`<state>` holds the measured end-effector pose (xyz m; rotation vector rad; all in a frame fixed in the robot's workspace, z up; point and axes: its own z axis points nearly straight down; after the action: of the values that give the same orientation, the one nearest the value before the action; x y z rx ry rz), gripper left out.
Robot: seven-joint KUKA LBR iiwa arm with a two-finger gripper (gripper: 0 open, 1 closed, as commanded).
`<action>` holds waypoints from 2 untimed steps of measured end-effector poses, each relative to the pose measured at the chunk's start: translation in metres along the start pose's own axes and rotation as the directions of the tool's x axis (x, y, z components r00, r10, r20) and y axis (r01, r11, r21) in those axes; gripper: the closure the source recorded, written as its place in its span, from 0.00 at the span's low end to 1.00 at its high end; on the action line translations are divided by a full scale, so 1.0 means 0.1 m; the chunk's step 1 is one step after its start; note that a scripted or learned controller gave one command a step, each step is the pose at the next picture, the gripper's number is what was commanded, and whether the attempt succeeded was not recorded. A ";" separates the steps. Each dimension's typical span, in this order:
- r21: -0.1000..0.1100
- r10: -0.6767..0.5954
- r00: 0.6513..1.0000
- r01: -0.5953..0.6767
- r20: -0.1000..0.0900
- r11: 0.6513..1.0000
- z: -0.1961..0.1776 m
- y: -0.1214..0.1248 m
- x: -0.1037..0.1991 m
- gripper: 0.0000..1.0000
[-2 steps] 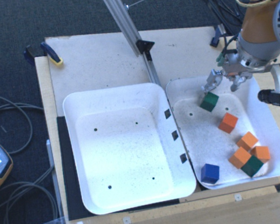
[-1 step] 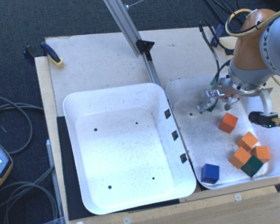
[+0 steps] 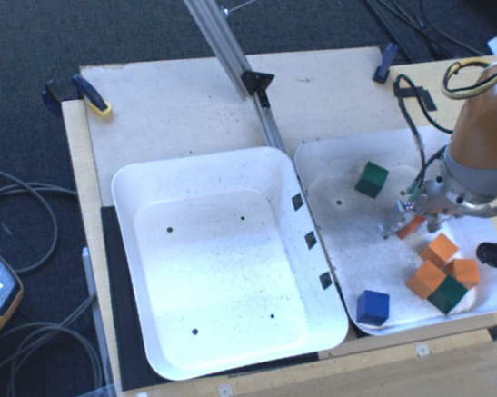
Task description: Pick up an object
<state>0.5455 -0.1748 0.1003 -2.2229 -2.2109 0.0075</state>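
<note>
The right bin point(image 3: 318, 174) holds several small blocks. A dark green cube point(image 3: 372, 178) lies near its back. A blue cube point(image 3: 372, 307) sits at the front left corner. Orange blocks point(image 3: 439, 250) and a green block point(image 3: 447, 295) cluster at the front right. My gripper point(image 3: 402, 219) is low over the middle of this bin, just left of the orange cluster and below the green cube. A small orange-red piece point(image 3: 410, 229) lies right at its tip; whether it is gripped is unclear.
The left bin point(image 3: 123, 188) stands beside the right one, with a metal pole point(image 3: 222, 41) slanting in over the gap between them. The grey and orange arm point(image 3: 489, 145) covers the right bin's right side. Cables point(image 3: 418, 100) hang by the arm.
</note>
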 end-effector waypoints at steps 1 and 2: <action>-0.015 -0.008 1.000 0.008 0.003 1.000 -0.50 0.20 0.17 0.00; 0.000 -0.003 1.000 0.003 -0.001 1.000 0.04 -0.17 0.00 0.00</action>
<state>0.5288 -0.1747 0.0968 -2.2191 -2.2138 0.0058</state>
